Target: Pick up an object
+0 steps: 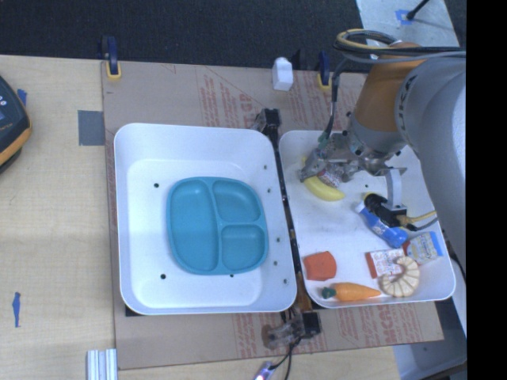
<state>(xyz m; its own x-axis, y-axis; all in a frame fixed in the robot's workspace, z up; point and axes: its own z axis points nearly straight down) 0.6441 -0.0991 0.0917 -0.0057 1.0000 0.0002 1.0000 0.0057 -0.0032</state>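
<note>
One gripper (326,169), finger state unclear, crowds banana (325,188) near right bin's (445,291) far-left edge.

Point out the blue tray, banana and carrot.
blue tray (215,224): camera view, centre where dividers meet.
banana (325,189): camera view, middle of yellow body.
carrot (356,293): camera view, middle of orange body.

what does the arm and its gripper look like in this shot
The arm is bulky with a rounded light grey shell and an orange band above the wrist. Thin dark cables loop near its top. The two-finger gripper is a small grey metal assembly with dark parts.
</note>
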